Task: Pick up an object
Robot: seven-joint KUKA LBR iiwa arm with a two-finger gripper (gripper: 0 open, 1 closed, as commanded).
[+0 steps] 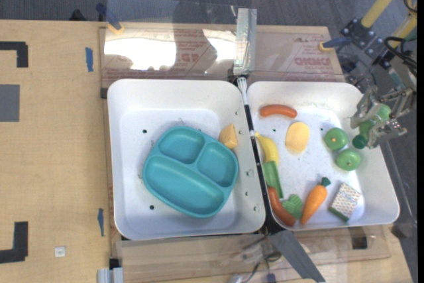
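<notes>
Nearest the camera, along the right bin's [391, 199] near wall, lie a chili [281, 208], a carrot [315, 201] and a small box [345, 201]. Farther in sit a cucumber [272, 177], a banana [267, 147], a lemon [297, 137], a sausage [278, 111] and two green apples [336, 138] [348, 158]. Left bin [126, 116]: a teal plate [191, 170] with a cheese wedge [229, 136] at its far right edge. My gripper [371, 122] hangs over the right bin's right rim, beside the apples; whether it is open, I cannot tell. Nothing is lifted; the pick remains to be done.
</notes>
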